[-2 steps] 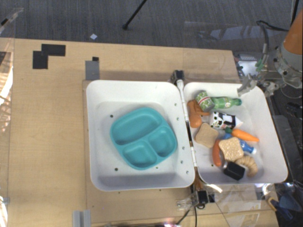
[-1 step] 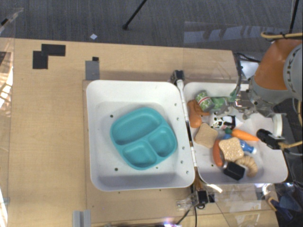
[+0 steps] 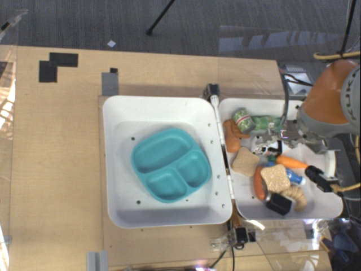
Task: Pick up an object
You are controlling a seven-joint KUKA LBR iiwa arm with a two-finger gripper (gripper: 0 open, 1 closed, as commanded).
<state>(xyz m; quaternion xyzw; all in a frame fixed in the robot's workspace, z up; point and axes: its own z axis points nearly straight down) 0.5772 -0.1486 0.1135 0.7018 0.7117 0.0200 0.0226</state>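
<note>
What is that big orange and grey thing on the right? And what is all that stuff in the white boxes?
It's a robot arm. A camera above the bench looks down at a slant, and the arm reaches in from the right. On the bench are two white bins. The left bin holds a teal plate with three sections. The right bin is full of toy food and small things: a carrot, a slice of toast, a tan block, a green can and a black block. The arm's gripper is down among them. Its job is to pick one up, but I can't tell whether it has grabbed anything.
</note>
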